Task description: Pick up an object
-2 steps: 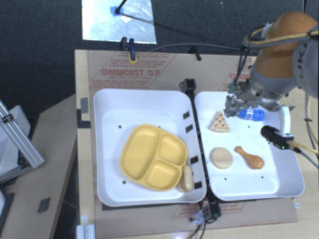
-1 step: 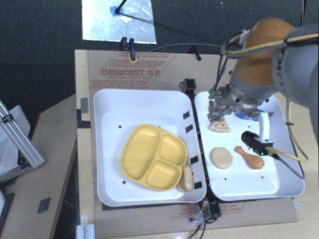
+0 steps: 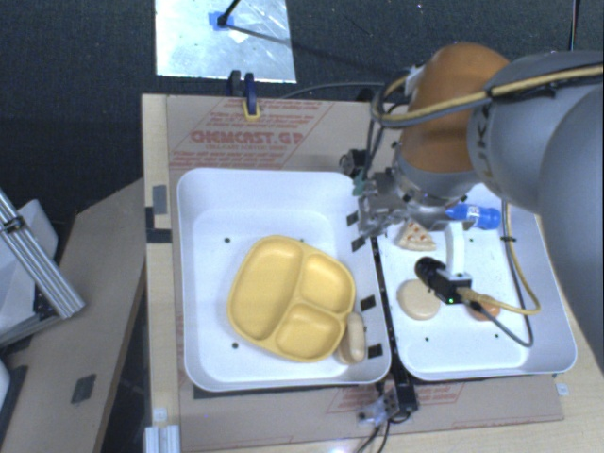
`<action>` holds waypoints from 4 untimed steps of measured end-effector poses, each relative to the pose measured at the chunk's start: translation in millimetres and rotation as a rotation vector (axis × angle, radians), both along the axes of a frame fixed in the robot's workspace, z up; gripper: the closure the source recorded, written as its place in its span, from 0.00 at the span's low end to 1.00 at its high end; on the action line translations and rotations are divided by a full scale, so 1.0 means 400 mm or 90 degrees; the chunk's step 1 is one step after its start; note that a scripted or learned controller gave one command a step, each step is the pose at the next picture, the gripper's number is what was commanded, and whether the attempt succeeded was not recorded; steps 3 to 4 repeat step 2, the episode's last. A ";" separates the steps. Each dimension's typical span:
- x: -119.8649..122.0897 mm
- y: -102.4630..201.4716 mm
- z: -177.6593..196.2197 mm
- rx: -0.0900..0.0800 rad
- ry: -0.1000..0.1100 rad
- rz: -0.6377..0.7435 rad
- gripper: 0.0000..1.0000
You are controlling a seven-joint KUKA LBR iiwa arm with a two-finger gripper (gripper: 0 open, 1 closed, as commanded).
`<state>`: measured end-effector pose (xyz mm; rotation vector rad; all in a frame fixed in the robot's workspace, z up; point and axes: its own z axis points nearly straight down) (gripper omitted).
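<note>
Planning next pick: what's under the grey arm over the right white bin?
Visible past its lower edge: a tan triangular wedge, a blue cylindrical piece, a round beige disc. The grey arm covers the right white bin's back part; anything there is hidden.

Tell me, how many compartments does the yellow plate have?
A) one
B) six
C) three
C: the yellow plate, lying in the white bin on the view's left, is split by raised ridges into one large section and two smaller ones.
</note>
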<state>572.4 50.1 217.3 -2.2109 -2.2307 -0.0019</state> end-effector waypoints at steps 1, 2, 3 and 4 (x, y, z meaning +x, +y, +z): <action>-0.034 0.130 -0.006 0.000 0.001 0.001 1.00; -0.008 0.142 -0.001 0.000 -0.001 -0.002 1.00; -0.008 0.142 -0.001 0.000 -0.001 -0.002 1.00; -0.008 0.142 -0.001 0.000 -0.001 -0.002 1.00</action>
